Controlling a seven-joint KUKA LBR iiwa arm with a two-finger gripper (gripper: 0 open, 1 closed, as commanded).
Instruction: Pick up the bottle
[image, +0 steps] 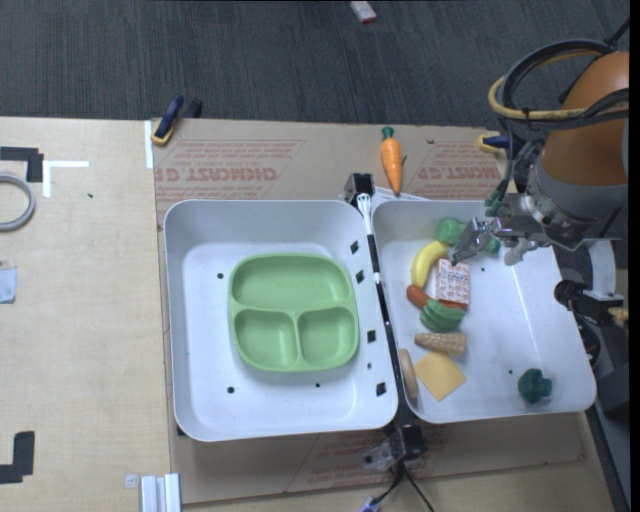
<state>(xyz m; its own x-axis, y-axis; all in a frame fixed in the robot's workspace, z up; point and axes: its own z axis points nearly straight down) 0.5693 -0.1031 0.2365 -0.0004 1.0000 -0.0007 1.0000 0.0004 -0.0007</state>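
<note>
**The claw is hanging over the right bin**

The grey arm is reaching in from the right. Its claw (478, 241) is hanging over the far end of the right bin (500, 405). I cannot tell if the claw is open or closed, or if it is grabbing anything. A light green toy (450, 229) is sitting just beside the claw, on its left.

What looks like a small dark green bottle (535, 386) is lying in the near right corner of the right bin. It is lying all by itself on the white floor, well apart from the claw and from the other toys.

The other toys are crowding along the left side of this bin. A yellow banana (427, 263) is lying near the claw. A red and white box (453, 283) is sitting just beside the banana. Below the box, a green round toy (440, 316) is touching a tan roll (441, 343). A yellow cheese wedge (440, 377) is lying nearest to us.

In the left bin (190, 300), a green plate (295, 326) with three sections is sitting in the middle.

A toy carrot (390, 160) is lying outside the bins, on the brown cardboard (230, 165) behind them.
</note>
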